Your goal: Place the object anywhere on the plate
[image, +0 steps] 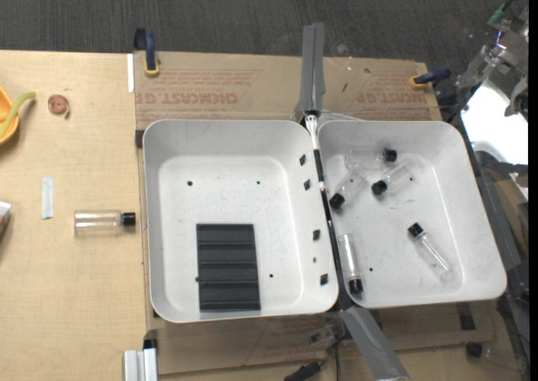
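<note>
Clear plastic vials with black caps (429, 250) lie scattered in the right shallow white bin (471, 283), none of them on the plate. The light wooden table (67, 304) carries a brown cardboard sheet (227, 89), and both bins sit on that sheet, side by side and touching along a hinged middle edge. The left shallow white bin (168, 152) holds the dark ribbed rectangular plate (227, 267), which lies flat near the bin's front wall with nothing on it.

In the right bin, one vial lies along the left wall with its cap toward the front. Another lies tilted near the right front. Three more cluster near the back left, close together.

On the bare table left of the bins lies a clear bottle with a black cap (102, 219) on its side. Beyond it are a yellow object (7, 117) at the edge, a small white strip (47, 198) and a small reddish disc (57, 104). The gripper's state cannot be told.
</note>
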